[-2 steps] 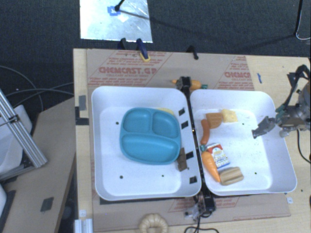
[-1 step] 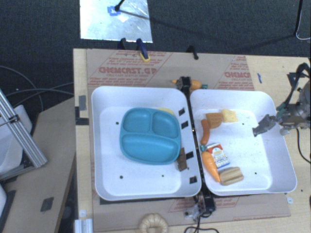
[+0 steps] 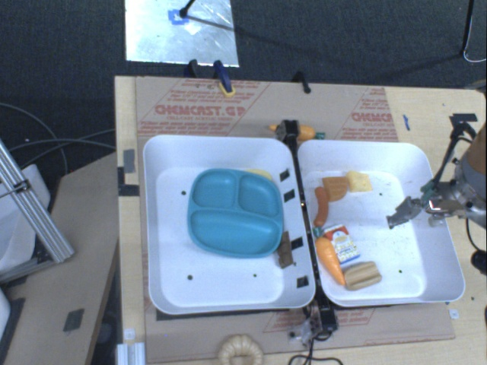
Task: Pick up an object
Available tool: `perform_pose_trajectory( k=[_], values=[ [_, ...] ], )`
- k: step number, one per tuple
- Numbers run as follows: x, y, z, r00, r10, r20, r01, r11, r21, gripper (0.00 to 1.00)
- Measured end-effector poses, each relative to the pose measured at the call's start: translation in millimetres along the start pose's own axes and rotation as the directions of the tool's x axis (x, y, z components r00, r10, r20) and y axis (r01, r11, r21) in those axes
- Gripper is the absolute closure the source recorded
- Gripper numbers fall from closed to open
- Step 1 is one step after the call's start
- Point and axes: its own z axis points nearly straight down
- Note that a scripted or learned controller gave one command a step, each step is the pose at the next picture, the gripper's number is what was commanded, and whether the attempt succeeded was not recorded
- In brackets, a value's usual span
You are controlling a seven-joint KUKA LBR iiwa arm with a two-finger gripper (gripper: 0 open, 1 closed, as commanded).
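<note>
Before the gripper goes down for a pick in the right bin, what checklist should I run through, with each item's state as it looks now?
1. Objects to pick lie in the right bin: carrot, bread roll, sausage: ok.
2. Gripper is over the right bin: ok.
3. Gripper is directly above an object: not ok, bare floor lies under it.
4. Nothing is held between its fingers: cannot tell.
5. Carrot has room around it: not ok, a small carton lies against it.
6. Blue plate sits apart, in the left bin: ok.
</note>
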Motion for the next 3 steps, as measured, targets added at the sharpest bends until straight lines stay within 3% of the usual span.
perform_pose_trajectory(
  k=[2, 3],
  values=[
    [-1, -6, 111, 1.000, -0.001, -0.002, 0.001, 1.000, 0.001, 0.00],
    [-1, -5, 143, 1.000, 0.000, 0.000, 0.000, 1.000, -0.003, 0.00]
  ],
)
